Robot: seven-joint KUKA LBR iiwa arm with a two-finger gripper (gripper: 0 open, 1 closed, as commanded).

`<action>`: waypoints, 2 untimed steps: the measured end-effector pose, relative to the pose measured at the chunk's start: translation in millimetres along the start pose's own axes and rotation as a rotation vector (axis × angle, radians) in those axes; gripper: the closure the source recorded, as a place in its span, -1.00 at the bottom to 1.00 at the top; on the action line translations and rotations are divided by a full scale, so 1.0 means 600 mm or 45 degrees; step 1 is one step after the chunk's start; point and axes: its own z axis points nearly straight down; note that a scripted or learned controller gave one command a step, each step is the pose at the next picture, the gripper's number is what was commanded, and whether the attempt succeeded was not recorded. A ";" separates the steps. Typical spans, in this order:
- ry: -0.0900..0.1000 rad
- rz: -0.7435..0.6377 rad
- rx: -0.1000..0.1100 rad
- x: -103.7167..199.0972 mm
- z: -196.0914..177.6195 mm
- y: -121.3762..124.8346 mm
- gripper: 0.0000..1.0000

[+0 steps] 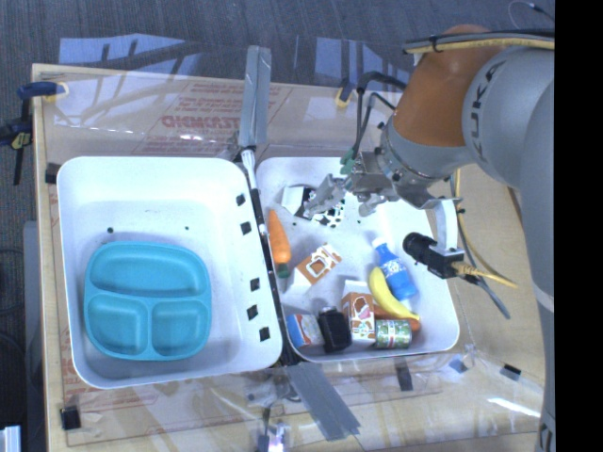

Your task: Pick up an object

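While my gripper point(332, 199) hung low over the far part of the right bin point(435, 332), it sat right at a black-and-white patterned object point(303, 201), which lay under and just left of the fingertips. Whether my fingers were apart or together I couldn't tell, too much clutter and blur there, and I couldn't tell if that object was between them.

Nearest other things: an orange carrot point(279, 237) just left and nearer the camera, lying along the bin's left wall. A small orange-and-white carton point(318, 264) lay beside the carrot, toward the bin's middle. A blue bottle with white cap point(393, 270) lay to the right of that, touching a yellow banana point(386, 298). Along the near wall: a small packet point(304, 329), a black block point(334, 330), a brown carton point(358, 313) and a can on its side point(394, 334), all crowded together.

Left bin point(94, 186) held a turquoise divided plate point(146, 298), three compartments, in its near half.
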 end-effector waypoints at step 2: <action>-0.007 -0.240 -0.029 -0.140 0.220 -0.002 -1.00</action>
